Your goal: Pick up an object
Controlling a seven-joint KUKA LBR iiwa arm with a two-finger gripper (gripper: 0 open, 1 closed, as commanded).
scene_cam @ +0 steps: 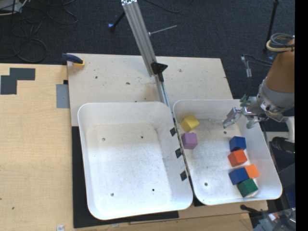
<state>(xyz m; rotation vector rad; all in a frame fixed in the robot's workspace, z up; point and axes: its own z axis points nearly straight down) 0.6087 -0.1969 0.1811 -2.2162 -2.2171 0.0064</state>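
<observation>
My gripper (242, 118) hangs over the upper right part of the right bin (211, 197), its two fingers spread apart with nothing between them. Just below it lies a blue cube (237, 143), then a red-orange cube (237, 157). Further down sit a second blue cube (238, 175), an orange cube (251, 171) and a green cube (248, 187). At the bin's left side rest a yellow cube (189, 123) and a purple cube (189, 140).
The left bin (96, 196) sits beside the right one, with a row of black clips (177, 152) along their shared wall. A slanted aluminium pole (143, 37) rises behind the bins. A blue-yellow clamp (73, 59) lies at the bench's far left corner.
</observation>
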